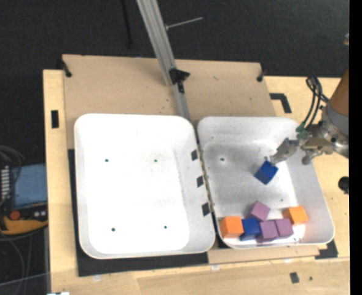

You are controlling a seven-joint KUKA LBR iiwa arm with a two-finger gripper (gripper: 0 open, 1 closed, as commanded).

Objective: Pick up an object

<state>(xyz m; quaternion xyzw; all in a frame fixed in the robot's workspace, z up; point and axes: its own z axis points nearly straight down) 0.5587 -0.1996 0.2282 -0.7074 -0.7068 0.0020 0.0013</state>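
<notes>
gripper (294,152) spread wide, nothing between its fingers; left fingertip (283,153) sits just above-right of the blue cube (266,172), apparently not touching; cube lies alone mid right bin (230,131), tilted on an edge or corner; looks light, rigid, smooth-faced, so pinch two opposite flat faces, not the corners, or it'll likely squirt out; arm reaches in from the right, wrist low over the bin, fingers angled left; other blocks (263,223) clustered along the near wall; left bin (107,128) alongside

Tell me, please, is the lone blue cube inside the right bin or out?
Inside: the lone blue cube rests on the right white bin's floor, apart from the other blocks.
</notes>
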